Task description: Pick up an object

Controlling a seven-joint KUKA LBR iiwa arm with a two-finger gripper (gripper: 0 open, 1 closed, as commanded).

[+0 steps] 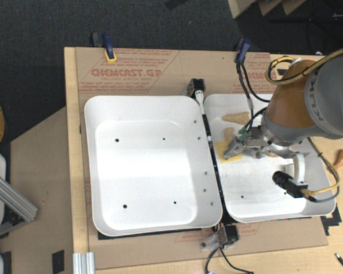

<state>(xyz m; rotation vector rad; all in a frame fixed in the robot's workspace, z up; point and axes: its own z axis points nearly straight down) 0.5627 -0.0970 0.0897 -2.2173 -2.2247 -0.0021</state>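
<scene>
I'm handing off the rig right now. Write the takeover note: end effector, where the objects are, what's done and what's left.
End effector: down low in the right bin, near its left wall; whether it is open or shut cannot be read from this angle.
Objects: a yellow piece lies right at the end effector's tip, partly hidden by it; a tan piece lies apart, toward the bin's far side.
Left bin: no arm over it.
Done: arm has reached the yellow piece.
Left: no grasp is confirmed; nothing visibly lifted. Check the hold, then raise.
</scene>
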